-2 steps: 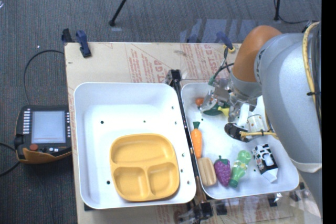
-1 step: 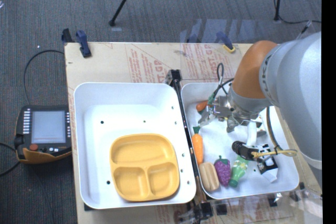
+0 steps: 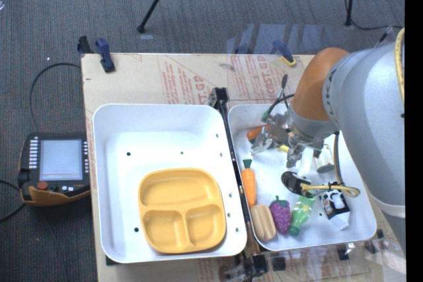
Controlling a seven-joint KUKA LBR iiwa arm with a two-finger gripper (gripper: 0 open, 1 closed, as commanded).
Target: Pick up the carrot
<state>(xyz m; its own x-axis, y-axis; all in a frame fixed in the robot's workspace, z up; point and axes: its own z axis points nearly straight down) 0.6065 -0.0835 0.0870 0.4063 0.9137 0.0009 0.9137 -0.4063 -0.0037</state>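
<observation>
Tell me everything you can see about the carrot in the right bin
The carrot is a small toy, plastic by its look, with an orange body and a green leafy top. It lies flat in the right bin, close along that bin's left wall, green end toward the bench's far side, tip pointing at the bun-like toy just below it. The gripper is up and to the right, apart from it.

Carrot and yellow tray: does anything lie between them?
In the camera view, the carrot sits in the right bin and the yellow tray in the left; between them lie only the bins' adjoining walls.
</observation>
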